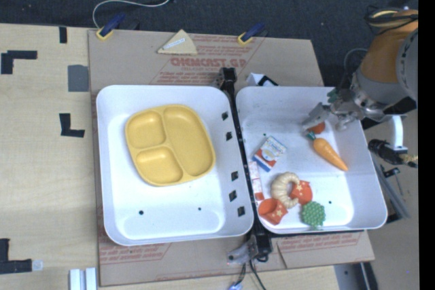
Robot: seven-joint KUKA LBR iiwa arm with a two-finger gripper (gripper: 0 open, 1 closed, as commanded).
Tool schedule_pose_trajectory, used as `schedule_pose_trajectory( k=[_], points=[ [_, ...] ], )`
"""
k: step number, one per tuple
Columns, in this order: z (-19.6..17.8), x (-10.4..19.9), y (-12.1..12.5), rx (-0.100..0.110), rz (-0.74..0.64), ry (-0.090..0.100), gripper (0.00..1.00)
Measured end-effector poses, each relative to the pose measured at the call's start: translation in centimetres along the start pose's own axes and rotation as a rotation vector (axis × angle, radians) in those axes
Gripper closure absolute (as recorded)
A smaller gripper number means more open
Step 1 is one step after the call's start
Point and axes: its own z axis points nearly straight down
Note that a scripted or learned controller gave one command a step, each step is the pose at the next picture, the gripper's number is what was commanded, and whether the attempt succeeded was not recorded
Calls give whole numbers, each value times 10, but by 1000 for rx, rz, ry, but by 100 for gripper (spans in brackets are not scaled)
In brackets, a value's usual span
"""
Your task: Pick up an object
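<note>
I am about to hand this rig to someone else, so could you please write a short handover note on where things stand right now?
Gripper: low in the right bin, at its upper right part, beside the carrot; finger state unreadable, nothing visibly held.
Right bin also holds a small carton, a green toy, a ring-shaped pastry and red pieces.
Left bin: a yellow divided plate.
Done: arm has reached the bin.
Left: grasp and lift an object.

Glossy yellow plastic plate (170, 145), smooth white plastic bins (112, 166).
</note>
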Motion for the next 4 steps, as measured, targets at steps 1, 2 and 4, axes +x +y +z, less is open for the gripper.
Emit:
schedule_pose_trajectory(
  k=[1,2,4],
  points=[
    [42,25,15,-3,0,-2,0],
    [18,13,-22,-1,0,0,0],
    [32,40,46,-7,-2,-3,100]
  ],
)
